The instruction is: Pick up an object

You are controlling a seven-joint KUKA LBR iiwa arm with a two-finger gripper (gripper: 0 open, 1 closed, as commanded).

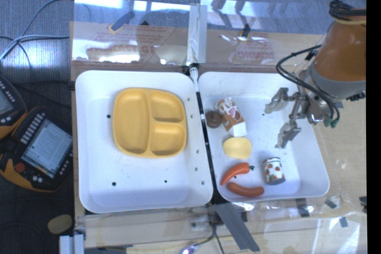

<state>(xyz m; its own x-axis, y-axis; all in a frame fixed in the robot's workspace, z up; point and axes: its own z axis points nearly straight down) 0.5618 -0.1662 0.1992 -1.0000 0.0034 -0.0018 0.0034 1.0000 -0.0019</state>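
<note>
Camera view shows the fingers (pixel 283 118) spread wide with nothing between them, hovering over bare floor of the right bin (pixel 309 181), the grey arm (pixel 342 56) with its orange band reaching in behind. Just below sits a small can (pixel 272 170) with a red-spotted label, its writing too small to read. Further left lie a yellow lemon-like piece (pixel 237 147), a brown-and-white carton (pixel 231 116) with illegible print, a red pepper (pixel 236 172) and a sausage (pixel 244 190). The left bin (pixel 95 187) holds a yellow divided tray (pixel 149 122).
</note>
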